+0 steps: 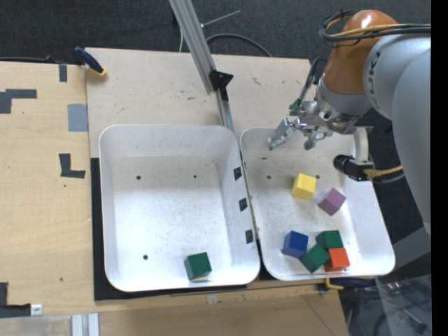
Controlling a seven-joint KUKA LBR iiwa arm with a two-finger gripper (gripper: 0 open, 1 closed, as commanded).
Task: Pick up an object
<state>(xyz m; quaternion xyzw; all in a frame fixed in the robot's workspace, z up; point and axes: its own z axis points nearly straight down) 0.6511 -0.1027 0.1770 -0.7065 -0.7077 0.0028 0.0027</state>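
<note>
Gripper (292, 140) hangs open, nothing btwn fingers, over far edge of right bin (371, 208). Right bin: yellow cube (304, 186) and purple cube (332, 201) mid; blue cube (295, 243), two green cubes (320, 252) and orange cube (338, 259) clustered at near edge. Left bin (115, 208): a lone green cube (198, 265) by near edge.

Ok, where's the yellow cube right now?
The yellow cube lies in the right bin, near its middle, just up-left of the purple cube and below the gripper.
</note>
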